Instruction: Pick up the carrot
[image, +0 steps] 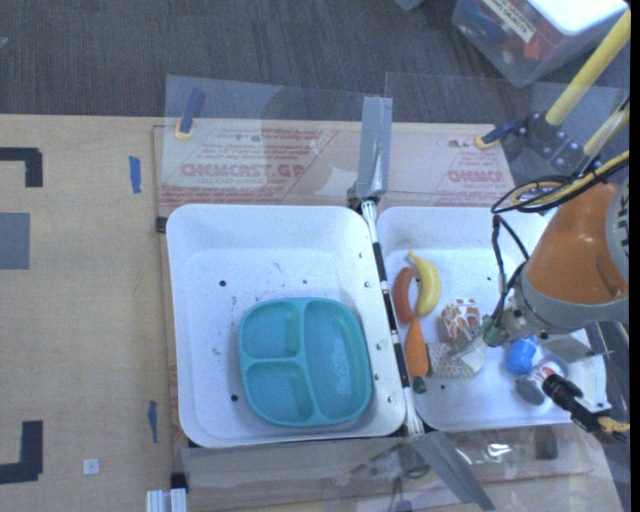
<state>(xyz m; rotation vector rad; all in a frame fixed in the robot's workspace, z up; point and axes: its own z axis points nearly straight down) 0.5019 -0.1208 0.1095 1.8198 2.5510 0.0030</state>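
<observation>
The carrot (416, 349) is orange with a dark green end. It lies along the left wall of the right bin (470, 412), pointing toward the front. My gripper (487, 332) hangs low over the middle of that bin, a short way to the right of the carrot and apart from it. The grey wrist with its orange band (575, 262) covers the gripper from above. Nothing can be seen held in it.
A yellow banana (428, 284) and a reddish sausage (403, 292) lie just behind the carrot. A striped pastry-like toy (460, 318) and a speckled pale piece (452, 364) sit beside the gripper. A blue ball (521, 357) lies right. The left bin (200, 250) holds a teal divided plate (303, 362).
</observation>
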